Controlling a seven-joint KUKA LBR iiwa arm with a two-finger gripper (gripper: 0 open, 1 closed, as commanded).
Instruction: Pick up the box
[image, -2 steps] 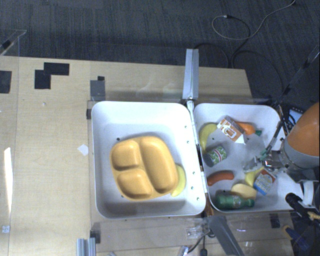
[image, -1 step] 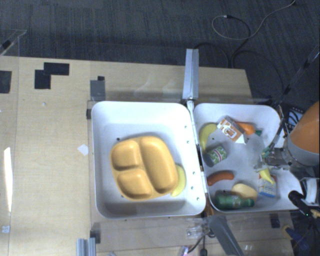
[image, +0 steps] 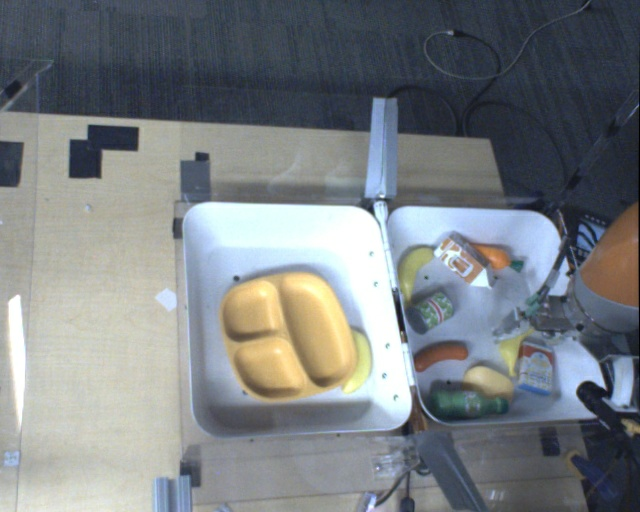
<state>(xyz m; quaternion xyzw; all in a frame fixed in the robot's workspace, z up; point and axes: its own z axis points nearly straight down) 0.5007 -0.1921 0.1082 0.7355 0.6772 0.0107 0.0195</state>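
My arm (image: 612, 275) cut off at right, claw (image: 532, 322) blurred over right bin (image: 545, 225), grip unreadable; box (image: 461, 259) beside carrot; wood counter (image: 90, 330), dark carpet behind.

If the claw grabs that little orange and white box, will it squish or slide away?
The orange and white box looks like a small carton, so it is probably light and might dent if squeezed hard. It lies tilted against the carrot and the banana, so a nudge could make it slip or twist. Its flat sides should stop it rolling.
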